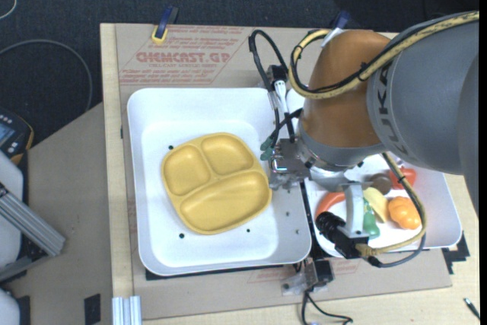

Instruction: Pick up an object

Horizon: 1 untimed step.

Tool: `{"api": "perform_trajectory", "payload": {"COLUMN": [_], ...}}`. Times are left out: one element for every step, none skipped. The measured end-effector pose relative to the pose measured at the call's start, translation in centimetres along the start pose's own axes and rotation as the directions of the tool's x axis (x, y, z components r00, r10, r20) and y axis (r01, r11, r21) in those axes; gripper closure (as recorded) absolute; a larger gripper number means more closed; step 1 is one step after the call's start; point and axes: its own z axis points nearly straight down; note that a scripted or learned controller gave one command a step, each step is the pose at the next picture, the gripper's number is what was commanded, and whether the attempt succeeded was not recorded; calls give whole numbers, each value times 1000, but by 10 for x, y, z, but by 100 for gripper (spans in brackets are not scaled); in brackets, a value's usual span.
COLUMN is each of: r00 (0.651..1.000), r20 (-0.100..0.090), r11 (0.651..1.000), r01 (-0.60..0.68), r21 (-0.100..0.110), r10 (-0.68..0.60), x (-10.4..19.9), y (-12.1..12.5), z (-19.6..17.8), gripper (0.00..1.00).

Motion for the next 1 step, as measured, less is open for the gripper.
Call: {"api": "perform_trajectory", "payload": {"r00": [1000], "r20": [-5], "r11": [1000], "r01": [3], "r21": [-31], "r10": [-3], "x": [-27], "y": [1], "z": [-180], "gripper": [100]}}
